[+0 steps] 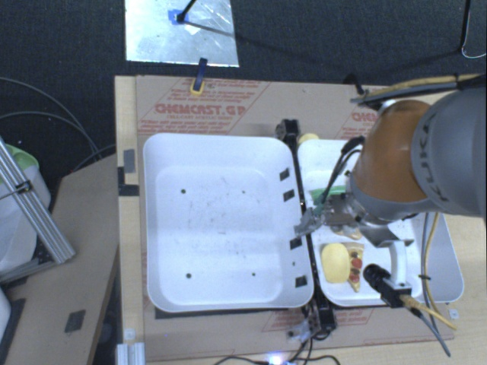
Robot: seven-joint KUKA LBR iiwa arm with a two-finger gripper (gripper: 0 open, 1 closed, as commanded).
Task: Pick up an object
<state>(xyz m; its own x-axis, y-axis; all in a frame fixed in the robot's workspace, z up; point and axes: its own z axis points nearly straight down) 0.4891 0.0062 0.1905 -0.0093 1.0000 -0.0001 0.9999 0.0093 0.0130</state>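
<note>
Currently: arm hanging over the right bin, yellow object waiting below

Presently the gripper [323, 220] is hovering low over the right bin [449, 280], close to the divider beside the left bin [221, 219]; the arm's bulk is covering it, so whether its jaws are standing wide or narrow I cannot tell. A yellow rounded object [335, 261] is lying in the right bin near its front, touching a red and yellow piece [355, 268]. It is looking smooth, light and probably a little slippery; gripping across its narrower middle is seeming safest, since the curved ends may be squirting free
</note>
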